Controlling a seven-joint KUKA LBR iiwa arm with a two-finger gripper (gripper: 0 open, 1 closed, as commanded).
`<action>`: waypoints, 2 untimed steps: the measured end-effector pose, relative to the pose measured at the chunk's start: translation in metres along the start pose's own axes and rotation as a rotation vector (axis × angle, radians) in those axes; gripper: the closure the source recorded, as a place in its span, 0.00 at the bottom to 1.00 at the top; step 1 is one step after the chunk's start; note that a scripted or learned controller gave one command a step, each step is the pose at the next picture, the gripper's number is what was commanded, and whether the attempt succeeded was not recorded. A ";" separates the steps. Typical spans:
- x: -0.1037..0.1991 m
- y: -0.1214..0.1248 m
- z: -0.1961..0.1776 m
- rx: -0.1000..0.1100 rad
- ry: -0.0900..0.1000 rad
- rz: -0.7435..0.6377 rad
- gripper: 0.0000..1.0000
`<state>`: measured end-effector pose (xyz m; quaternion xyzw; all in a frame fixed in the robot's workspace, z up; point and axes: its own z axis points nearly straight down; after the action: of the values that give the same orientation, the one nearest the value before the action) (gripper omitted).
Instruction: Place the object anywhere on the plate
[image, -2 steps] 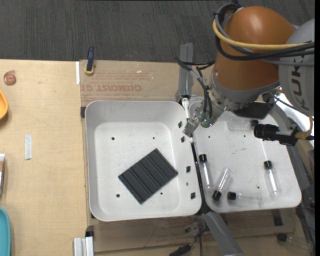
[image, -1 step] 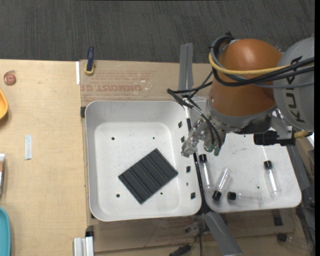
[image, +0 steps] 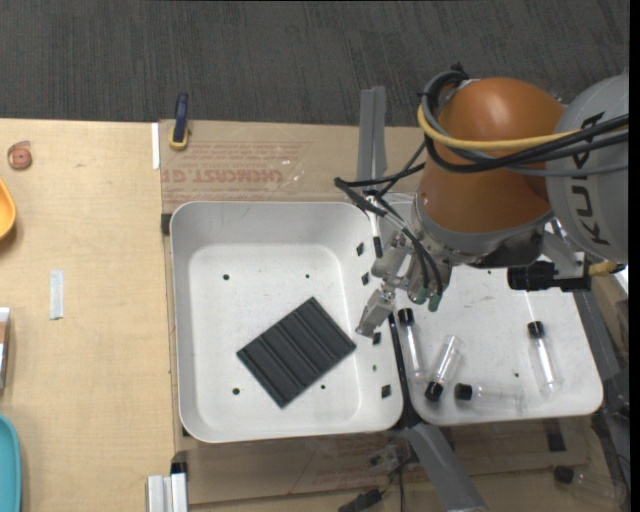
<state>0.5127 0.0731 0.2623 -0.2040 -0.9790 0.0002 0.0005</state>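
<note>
A dark grey ribbed plate (image: 297, 351) lies at a slant on the floor of the left bin (image: 200, 300). Several clear tubes with black caps lie in the right bin (image: 590, 380). One tube (image: 409, 348) lies along that bin's left wall, another tube (image: 443, 364) just right of it, and a third tube (image: 543, 361) far right. My gripper (image: 384, 294) hangs below the orange wrist band over the divide between the bins. It is just right of the plate's upper corner and above the nearest tube's cap. I see nothing clearly held in it.
Cables (image: 380, 195) loop from the wrist over the bins' shared wall. A grey post (image: 372, 130) stands behind the bins. On the wooden bench at left lie a small white strip (image: 56, 295) and an orange dish edge (image: 5, 215).
</note>
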 end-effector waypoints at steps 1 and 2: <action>-0.002 -0.001 -0.009 -0.001 -0.001 0.006 1.00; -0.002 -0.001 -0.009 0.000 -0.001 0.005 0.00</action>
<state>0.5140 0.0715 0.2710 -0.2066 -0.9784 0.0001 -0.0001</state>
